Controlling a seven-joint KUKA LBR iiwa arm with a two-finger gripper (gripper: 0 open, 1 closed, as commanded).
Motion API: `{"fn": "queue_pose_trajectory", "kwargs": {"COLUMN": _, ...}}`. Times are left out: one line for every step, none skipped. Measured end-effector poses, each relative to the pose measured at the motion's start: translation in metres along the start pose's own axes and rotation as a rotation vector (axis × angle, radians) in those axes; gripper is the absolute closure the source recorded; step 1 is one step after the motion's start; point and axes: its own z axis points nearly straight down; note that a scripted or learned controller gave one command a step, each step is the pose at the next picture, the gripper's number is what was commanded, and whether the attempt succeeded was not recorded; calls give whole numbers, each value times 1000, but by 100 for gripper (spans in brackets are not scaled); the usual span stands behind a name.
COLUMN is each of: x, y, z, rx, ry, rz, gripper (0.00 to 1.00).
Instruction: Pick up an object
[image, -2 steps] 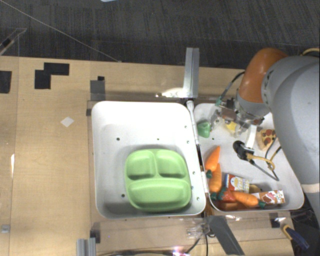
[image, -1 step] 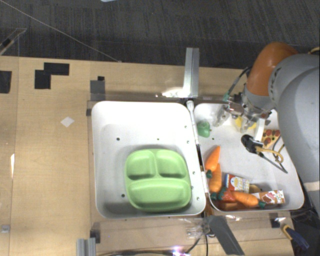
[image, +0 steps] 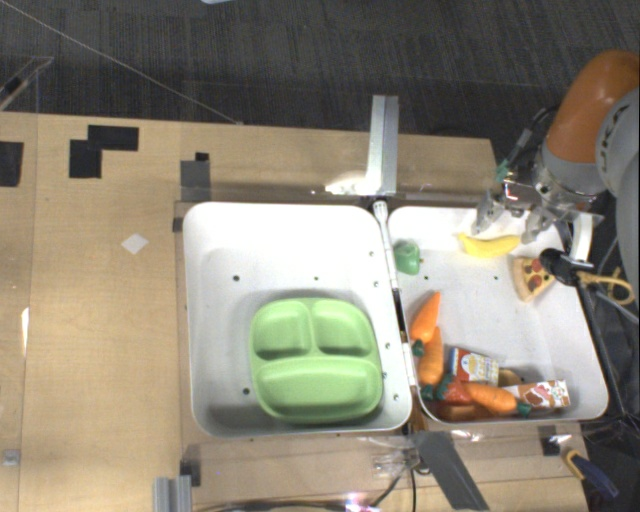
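Bench surface: pale wood-toned board, bearing several black rectangular marks at its far left. Beyond the bench lies dark ribbed flooring. Metal brackets stand at the far and near ends of the seam between the bins.

Left bin: white and shallow, holding one green divided tray with three compartments, placed toward the near right part of the bin.

Right bin: white and shallow. A yellow banana lies near the far wall. A pizza slice lies just beside it toward the right wall. A small green item sits near the left wall at the far end. Along the left wall and near edge lie orange carrots and two small printed cartons, crowded together and touching. Printing on the cartons is too small to read; no brand is legible anywhere.

Arm: grey with an orange band, entering from the right. The gripper hangs over the far end of the right bin, directly above the banana and very close to it. Whether its grip is spread or closed cannot be told, and contact with the banana cannot be confirmed.
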Motion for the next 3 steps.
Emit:
{"fn": "queue_pose_trajectory", "kwargs": {"x": -3, "y": -2, "z": 68, "rx": 13, "ry": -1, "rz": 305, "gripper": 0}}
{"fn": "queue_pose_trajectory", "kwargs": {"x": -1, "y": 2, "z": 54, "rx": 0, "ry": 0, "rz": 298, "gripper": 100}}
{"fn": "queue_pose_trajectory", "kwargs": {"x": 81, "y": -31, "z": -31, "rx": 2, "ry": 2, "rz": 380, "gripper": 100}}
